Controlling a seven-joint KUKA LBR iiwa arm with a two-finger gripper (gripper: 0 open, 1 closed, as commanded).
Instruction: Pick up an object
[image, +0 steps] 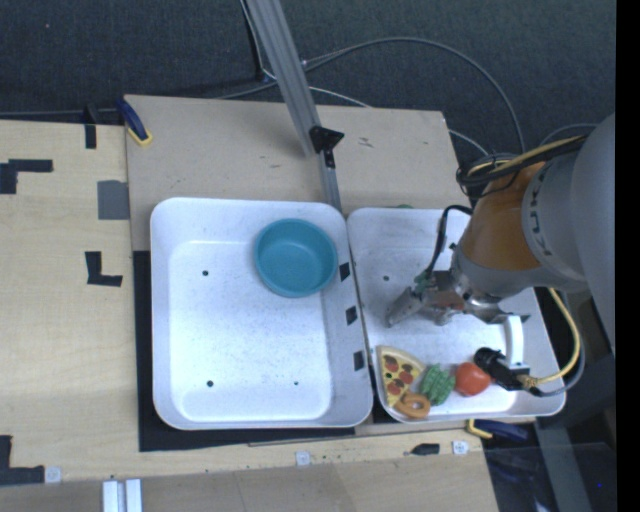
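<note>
gripper (412, 305) low over the middle of the right bin (390, 235), its two grey fingers (402, 308) pointing toward that bin's left wall; they appear spread a little with nothing between them, though at this slant the gap is hard to judge. behind them the wrist and the orange band (500, 240) of the arm (575, 210) cover the bin's right side. candidate objects lie along the right bin's near edge: a pizza slice (400, 378) in the near-left corner, a green leafy piece (436, 383) touching it, and a red tomato-like piece (471, 379) just beside that, next to a black and white fixture (505, 362) with a yellow cable. a blue bowl (295, 257) sits by the far-right corner of the left bin (200, 300). the fingers stand apart from every object, over bare floor. judged from this, a good pick calls for shifting toward the near edge, centring over one piece, the tomato being the least crowded, then descending and closing squarely. no brand, label or legible writing is visible.
</note>
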